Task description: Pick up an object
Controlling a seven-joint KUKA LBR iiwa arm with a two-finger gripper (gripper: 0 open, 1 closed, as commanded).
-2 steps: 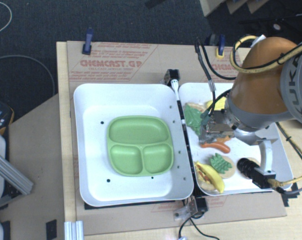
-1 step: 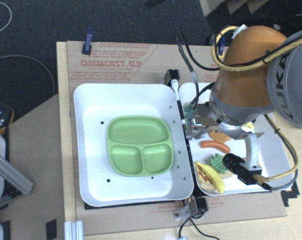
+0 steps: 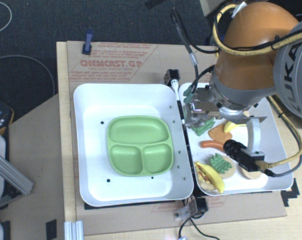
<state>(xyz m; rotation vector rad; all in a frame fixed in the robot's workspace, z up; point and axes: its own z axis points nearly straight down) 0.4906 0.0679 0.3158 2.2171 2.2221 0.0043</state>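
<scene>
At the right of the frame, the arm (image 3: 256, 49) (grey, with a broad orange band) hangs over the right bin (image 3: 281, 134), and its claw (image 3: 201, 109) sits low at that bin's upper left corner, beside the rim shared with the left bin (image 3: 85, 134). Whether the claw is clenched or released I cannot tell. Just below it lie a green piece (image 3: 205, 127), an orange carrot-like item (image 3: 213, 144), an orange wedge (image 3: 222, 133), a green leafy toy (image 3: 222, 163) and a yellow banana (image 3: 213, 177), all close together. A green divided plate (image 3: 139, 145) rests mid-left bin. Both bins stand on the desk (image 3: 115, 59).
</scene>
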